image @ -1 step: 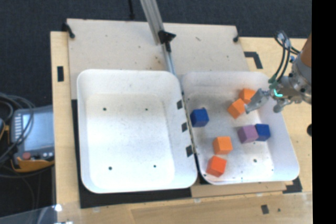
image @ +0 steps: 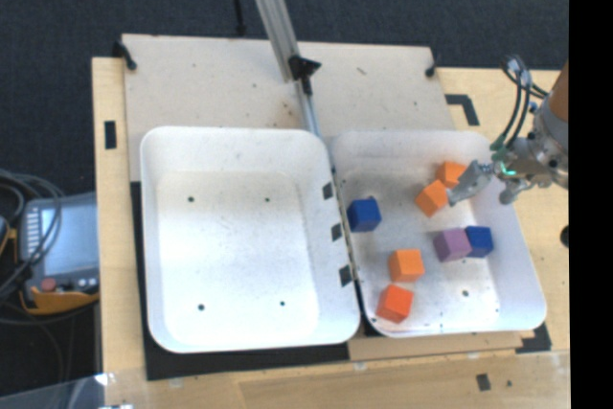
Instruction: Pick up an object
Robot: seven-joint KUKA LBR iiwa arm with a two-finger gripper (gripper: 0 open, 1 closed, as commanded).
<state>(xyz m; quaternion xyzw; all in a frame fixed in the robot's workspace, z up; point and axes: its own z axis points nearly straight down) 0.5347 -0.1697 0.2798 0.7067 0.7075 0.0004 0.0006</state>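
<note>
The right bin holds several small blocks. Two orange blocks lie near its upper middle. A blue cube sits by the bin's left wall. A purple block touches another blue cube. Two more orange blocks lie toward the front. My gripper hangs over the bin's upper right, open, with nothing between its fingers. One fingertip is just right of the upper orange blocks.
The left bin adjoins the right one along a shared divider. A slanted metal pole rises behind the bins. A control pendant and cables lie off the bench at the left.
</note>
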